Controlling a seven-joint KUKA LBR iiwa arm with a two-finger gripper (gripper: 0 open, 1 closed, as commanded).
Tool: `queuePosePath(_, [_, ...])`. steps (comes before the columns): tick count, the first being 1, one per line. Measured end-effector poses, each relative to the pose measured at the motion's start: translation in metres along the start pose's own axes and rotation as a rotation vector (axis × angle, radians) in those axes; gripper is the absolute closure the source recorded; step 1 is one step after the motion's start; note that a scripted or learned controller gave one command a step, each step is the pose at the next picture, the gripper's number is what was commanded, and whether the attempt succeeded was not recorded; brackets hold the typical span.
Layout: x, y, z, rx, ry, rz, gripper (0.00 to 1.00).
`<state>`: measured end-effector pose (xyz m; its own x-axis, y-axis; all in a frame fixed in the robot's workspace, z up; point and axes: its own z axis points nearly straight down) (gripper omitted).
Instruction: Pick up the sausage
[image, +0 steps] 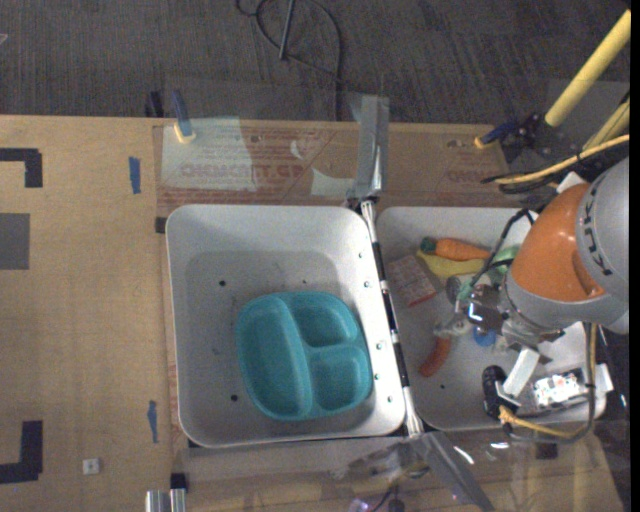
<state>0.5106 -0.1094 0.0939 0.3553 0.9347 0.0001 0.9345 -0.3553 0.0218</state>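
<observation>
Left bin (190, 260) holds a teal tray (300, 355). In the right bin (410, 225), the sausage (436, 356) lies slanted near the divider — the hand (468, 312) hovers just above-right, grip state unclear. Best to straddle its middle, across its width.

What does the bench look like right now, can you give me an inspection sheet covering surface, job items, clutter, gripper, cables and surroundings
Surface: wooden bench bearing two white bins.
Job's things: reddish sausage lying in the right bin.
Clutter: teal divided plate in the left bin; carrot, yellow item and pinkish card in the right bin.
Gripper: gripper over the right bin, beside the sausage; grasp unclear.
Cables: black and yellow cables at upper right.
Surroundings: dark carpet; blue tape.
</observation>
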Motion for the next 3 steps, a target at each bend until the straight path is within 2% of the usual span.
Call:
queuePosePath(1, [0.003, -0.028, 0.004, 0.007, 0.0, 0.294, 0.0])
queuePosePath(2, [0.0, -0.029, -0.005, 0.009, -0.003, 0.298, 1.0])
queuePosePath(3, [0.087, -0.035, -0.091, 0.024, -0.004, 0.291, 1.0])
